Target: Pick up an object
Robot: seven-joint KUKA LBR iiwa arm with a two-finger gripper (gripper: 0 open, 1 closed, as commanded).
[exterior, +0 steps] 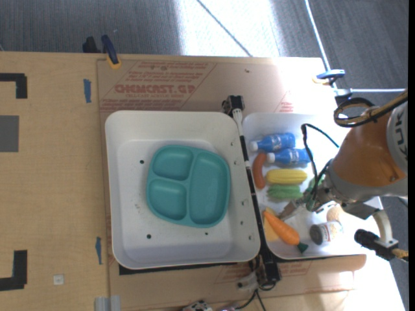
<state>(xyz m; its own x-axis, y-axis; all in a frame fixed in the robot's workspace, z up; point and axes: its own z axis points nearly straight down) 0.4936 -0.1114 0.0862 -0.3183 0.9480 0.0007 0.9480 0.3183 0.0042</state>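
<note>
Camera view: arm (pixel 369 161) bends over right bin (pixel 353 248) — gripper (pixel 305 206) grip unreadable.

- Robot arm (pixel 369 157): wide orange band, pale grey casing above it.
- Black cables (pixel 350 109) loop along the arm.
- Dark metal hand (pixel 305 203).

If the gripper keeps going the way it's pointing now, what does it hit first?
Probably the orange toy carrot: the gripper angles down-left in the right white bin, with the carrot just beyond its tip. Depth is unclear, so it may meet the bin floor first.
</note>
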